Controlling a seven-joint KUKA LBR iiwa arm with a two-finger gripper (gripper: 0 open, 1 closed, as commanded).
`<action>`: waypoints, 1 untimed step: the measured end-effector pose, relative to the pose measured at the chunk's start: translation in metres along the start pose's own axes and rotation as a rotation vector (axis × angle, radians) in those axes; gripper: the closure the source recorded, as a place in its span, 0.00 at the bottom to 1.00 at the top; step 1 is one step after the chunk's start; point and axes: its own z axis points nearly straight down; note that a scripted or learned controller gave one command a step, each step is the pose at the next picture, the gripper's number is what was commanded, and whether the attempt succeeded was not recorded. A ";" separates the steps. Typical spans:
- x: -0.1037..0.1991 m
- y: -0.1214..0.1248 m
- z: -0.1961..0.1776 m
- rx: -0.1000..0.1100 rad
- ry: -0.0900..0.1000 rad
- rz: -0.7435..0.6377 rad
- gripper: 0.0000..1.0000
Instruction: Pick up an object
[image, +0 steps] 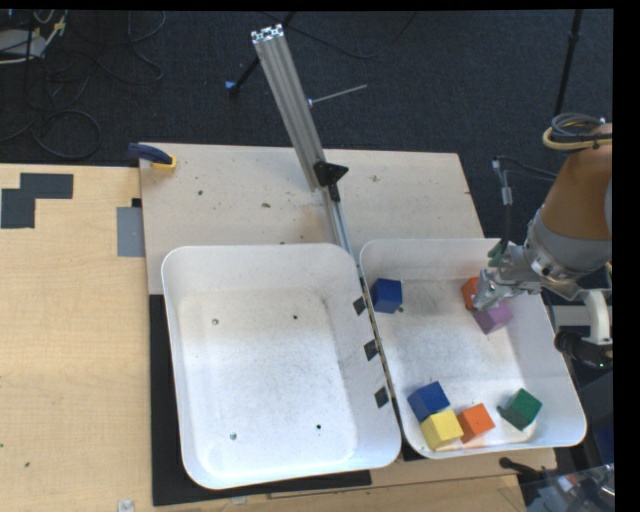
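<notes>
Claw is down low in the right bin, folks, hovering right over a purple block near the bin's far right side, with something orange-red tucked just beside it on the left. Can we call a grab? Not from this angle: the metal parts blur into the blocks, so I cannot tell how the claw is set, and nothing is plainly pinned in it. The purple block looks to be touching the bin floor or very near it, so my read is that the lift is not yet done. Plenty of other candidates are on offer: a blue cube sits by the divider at the bin's left wall, and down at the near edge there's a cluster, a second blue cube, a yellow cube, an orange cube touching it, and a green cube a little apart to the right. The left bin on the worktop carries only dark specks. Judgement call: approach made, grip unconfirmed, raise clear of the bin all left to do.
</notes>
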 end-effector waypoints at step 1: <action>0.009 0.003 -0.047 -0.001 0.000 -0.002 1.00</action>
